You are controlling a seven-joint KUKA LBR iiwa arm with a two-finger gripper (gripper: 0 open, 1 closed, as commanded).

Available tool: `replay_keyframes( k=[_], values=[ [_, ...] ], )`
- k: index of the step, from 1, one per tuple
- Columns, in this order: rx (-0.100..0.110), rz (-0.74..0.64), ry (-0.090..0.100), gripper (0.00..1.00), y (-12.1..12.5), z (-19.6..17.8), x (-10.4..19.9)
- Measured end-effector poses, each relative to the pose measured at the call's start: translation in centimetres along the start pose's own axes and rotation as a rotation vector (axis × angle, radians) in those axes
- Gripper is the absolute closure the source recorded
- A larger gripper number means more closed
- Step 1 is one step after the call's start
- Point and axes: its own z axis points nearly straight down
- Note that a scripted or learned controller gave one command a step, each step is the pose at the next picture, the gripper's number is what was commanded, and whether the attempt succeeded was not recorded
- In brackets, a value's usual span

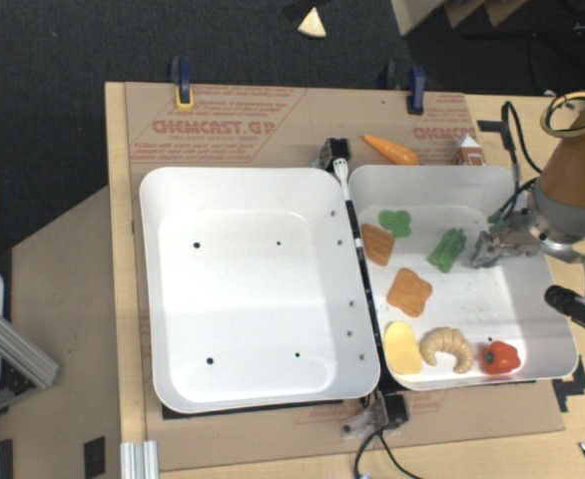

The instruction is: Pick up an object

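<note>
The right bin [492, 188] holds several toy foods. A green leafy piece [396, 223] lies near its back, with an orange-brown slice [377, 244] to the left and a green pepper-like piece [446, 250] in the middle. Further forward are an orange waffle-like piece [409, 292], a yellow piece [402, 348], a tan croissant [446, 347] and a red tomato [500, 357]. My gripper [487, 250] hangs low at the bin's right side, just right of the green pepper-like piece, with nothing visibly held.
The left bin [173, 208] sits beside the right one. An orange carrot [390, 150] and a small carton [469, 152] lie on the cardboard behind the right bin. Blue clamps [182, 71] hold the board's back edge. A cable [512, 138] runs along the arm.
</note>
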Motion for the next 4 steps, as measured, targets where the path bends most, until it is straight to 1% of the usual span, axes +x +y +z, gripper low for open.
replay_keyframes(
  k=[1, 2, 3, 4],
  values=[
    [-0.007, -0.006, 0.000, 0.00, 0.4, -0.4, 0.4],
    [0.002, -0.012, 0.015, 0.00, 8.3, -0.4, 0.6],
    [-0.006, -0.012, 0.002, 0.00, 8.7, -0.5, 5.8],
    [-0.010, -0.007, -0.006, 0.00, 1.7, -0.5, 10.4]
  ],
)
